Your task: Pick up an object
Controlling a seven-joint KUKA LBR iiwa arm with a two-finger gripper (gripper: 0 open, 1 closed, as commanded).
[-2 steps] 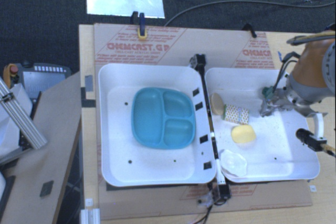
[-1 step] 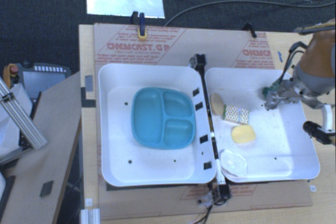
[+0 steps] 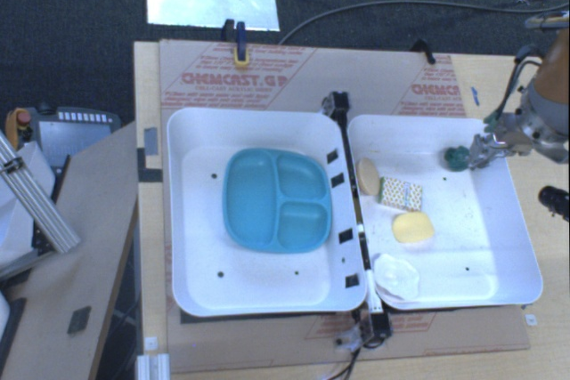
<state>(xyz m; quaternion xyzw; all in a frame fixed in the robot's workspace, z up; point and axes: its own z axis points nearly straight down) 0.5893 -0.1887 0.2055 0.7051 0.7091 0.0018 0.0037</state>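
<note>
1. The two white bins are lying side by side on the bench; the left bin [image 3: 191, 191] is carrying a blue divided plate [image 3: 276, 198], and the right bin [image 3: 508, 218] is carrying the small loose things.
2. The arm [image 3: 548, 98] is reaching in from the right over the far right corner of the right bin, with the gripper [image 3: 476, 154] sitting low by that bin's far wall.
3. A small dark green object [image 3: 457, 157] is lying just to the left of the gripper tip, touching it or nearly so; whether it is being pinched or only nudged I cannot tell.
4. That green object is looking rounded and compact, with no clear long axis.
5. The others are lying well apart toward the divider: a yellow rounded piece [image 3: 413, 228], a patterned packet [image 3: 400, 192], a tan oval [image 3: 368, 176] and a white crumpled piece [image 3: 396, 277] at the near corner.
</note>
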